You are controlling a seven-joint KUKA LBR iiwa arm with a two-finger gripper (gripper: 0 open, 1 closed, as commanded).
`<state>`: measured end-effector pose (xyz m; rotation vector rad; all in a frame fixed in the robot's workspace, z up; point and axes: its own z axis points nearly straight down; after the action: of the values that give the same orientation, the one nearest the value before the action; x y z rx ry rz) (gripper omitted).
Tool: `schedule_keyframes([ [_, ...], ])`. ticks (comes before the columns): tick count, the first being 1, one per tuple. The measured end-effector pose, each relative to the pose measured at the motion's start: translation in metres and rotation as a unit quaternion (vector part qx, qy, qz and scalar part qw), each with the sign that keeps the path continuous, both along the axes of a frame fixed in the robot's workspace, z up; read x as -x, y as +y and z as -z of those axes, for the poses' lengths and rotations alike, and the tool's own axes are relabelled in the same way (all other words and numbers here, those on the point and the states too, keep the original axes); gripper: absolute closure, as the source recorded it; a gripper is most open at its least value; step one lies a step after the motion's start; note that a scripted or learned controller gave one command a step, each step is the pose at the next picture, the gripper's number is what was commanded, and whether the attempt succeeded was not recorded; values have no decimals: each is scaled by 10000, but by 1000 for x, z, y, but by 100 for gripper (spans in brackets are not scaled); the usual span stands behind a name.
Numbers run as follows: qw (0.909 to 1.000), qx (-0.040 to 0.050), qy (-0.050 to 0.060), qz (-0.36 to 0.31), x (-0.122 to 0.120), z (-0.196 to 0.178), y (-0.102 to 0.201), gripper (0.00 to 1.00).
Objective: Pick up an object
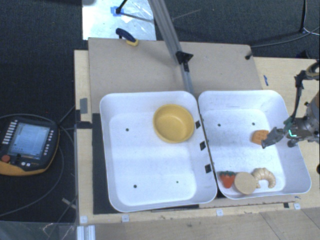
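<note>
On the tabletop (220, 64), the right bin (235, 104) holds an orange cookie (259, 136) touching the end effector (270, 138) on its left. Whether the end effector is spread or pinching, I cannot tell.

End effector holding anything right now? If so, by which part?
Cannot tell. The end effector sits right beside the small orange biscuit-like piece in the right white bin, but any hold on it is too small to make out.
</note>
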<state>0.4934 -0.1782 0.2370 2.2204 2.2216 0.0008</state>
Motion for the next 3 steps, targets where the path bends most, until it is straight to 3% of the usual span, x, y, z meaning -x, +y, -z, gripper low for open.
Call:
schedule_keyframes([
  [1,10000,0,0,0,0,0,0,0],
  [2,10000,-4,19,7,4,48,-9,0],
  [3,10000,-7,23,0,3,104,1,0],
])
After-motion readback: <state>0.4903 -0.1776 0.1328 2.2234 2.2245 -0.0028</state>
